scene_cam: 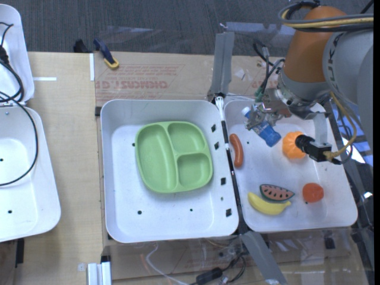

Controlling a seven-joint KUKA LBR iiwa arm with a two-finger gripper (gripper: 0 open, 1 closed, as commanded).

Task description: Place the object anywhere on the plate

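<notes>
Blue object (pixel 270 135) seemingly between jaws (pixel 259 121), green plate (pixel 174 155) apart.

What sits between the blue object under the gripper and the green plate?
The hot dog lies beside the two bins' adjoining walls, between the blue object at the gripper and the green plate; lifting over should clear both.

Grey arm (pixel 355 58), orange band (pixel 312 46), yellow and black cables (pixel 332 21)

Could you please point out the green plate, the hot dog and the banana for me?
green plate (pixel 155 159): camera view, floor of its long left compartment.
hot dog (pixel 237 150): camera view, middle of the sausage.
banana (pixel 266 205): camera view, middle of its yellow curve.
</notes>
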